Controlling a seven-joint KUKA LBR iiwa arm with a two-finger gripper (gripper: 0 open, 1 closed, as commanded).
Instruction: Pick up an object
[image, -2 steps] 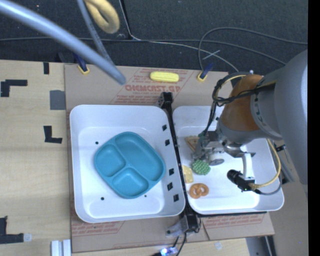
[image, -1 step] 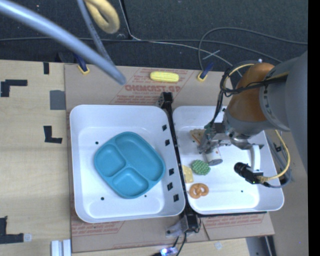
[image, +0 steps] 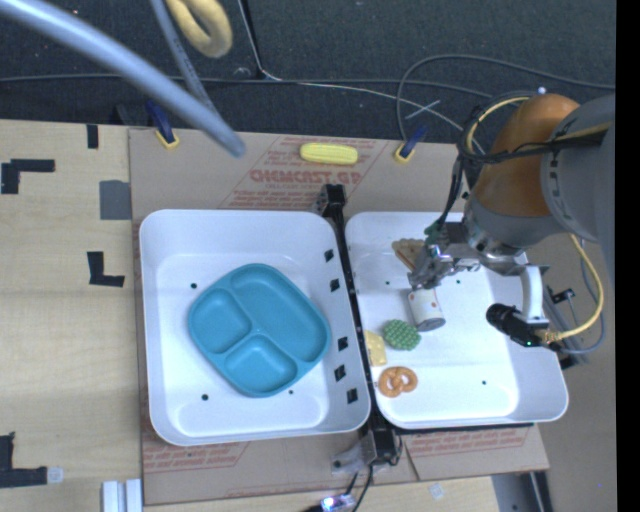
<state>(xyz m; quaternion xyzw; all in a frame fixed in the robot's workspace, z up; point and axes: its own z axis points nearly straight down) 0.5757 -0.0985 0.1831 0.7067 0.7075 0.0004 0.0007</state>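
Observation:
In the right bin (image: 500, 395) my gripper (image: 432, 268) hangs low over the upper middle, pointing down toward a small grey cylinder (image: 427, 310) that lies just below it. A tan object (image: 405, 250) sits to the gripper's left, partly covered by it. A green round piece (image: 401, 334), a pale yellow piece (image: 375, 347) and an orange pretzel shape (image: 397, 381) lie along the bin's left side. The arm comes in from the right, its orange band (image: 530, 140) above the wrist.
The left bin (image: 170, 250) holds a blue divided tray (image: 258, 328). A yellow banana-like object (image: 328, 153) lies on the cardboard behind the bins. A black divider clamp (image: 345, 290) runs between the two bins. Cables loop around the arm at right.

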